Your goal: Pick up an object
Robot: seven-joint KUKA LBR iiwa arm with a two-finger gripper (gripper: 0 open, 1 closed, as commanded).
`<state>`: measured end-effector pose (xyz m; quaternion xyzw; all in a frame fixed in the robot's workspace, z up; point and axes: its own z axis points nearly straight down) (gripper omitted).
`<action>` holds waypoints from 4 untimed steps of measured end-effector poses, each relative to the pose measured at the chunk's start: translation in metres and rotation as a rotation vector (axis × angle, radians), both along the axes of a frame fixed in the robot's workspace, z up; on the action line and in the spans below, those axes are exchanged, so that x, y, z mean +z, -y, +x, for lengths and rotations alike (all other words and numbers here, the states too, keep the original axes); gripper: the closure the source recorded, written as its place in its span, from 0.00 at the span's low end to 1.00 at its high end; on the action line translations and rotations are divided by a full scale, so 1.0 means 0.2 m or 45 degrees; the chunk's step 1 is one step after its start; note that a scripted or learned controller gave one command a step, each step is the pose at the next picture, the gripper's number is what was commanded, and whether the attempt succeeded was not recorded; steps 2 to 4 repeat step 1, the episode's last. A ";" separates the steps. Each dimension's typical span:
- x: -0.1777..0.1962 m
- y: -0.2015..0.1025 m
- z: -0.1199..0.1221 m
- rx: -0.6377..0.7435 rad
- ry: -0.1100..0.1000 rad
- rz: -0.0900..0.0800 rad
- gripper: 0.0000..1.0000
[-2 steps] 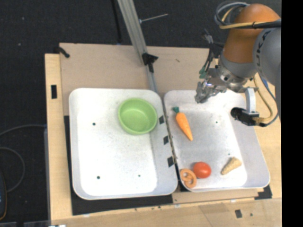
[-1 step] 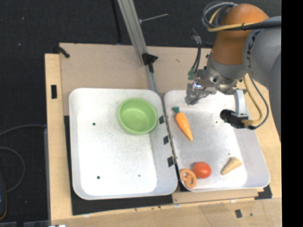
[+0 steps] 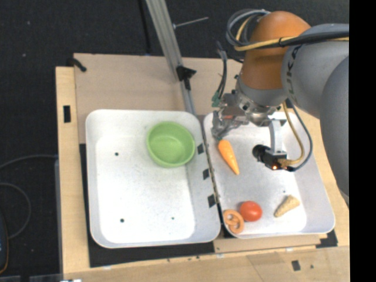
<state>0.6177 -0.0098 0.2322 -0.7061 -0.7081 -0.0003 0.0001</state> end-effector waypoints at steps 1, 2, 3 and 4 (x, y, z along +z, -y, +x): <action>0.01 -0.30 -0.03 0.007 -0.002 0.003 1.00; 0.01 -0.30 -0.03 0.007 -0.002 0.003 1.00; 0.01 -0.30 -0.03 0.007 -0.002 0.003 1.00; 0.01 -0.30 -0.03 0.007 -0.002 0.003 1.00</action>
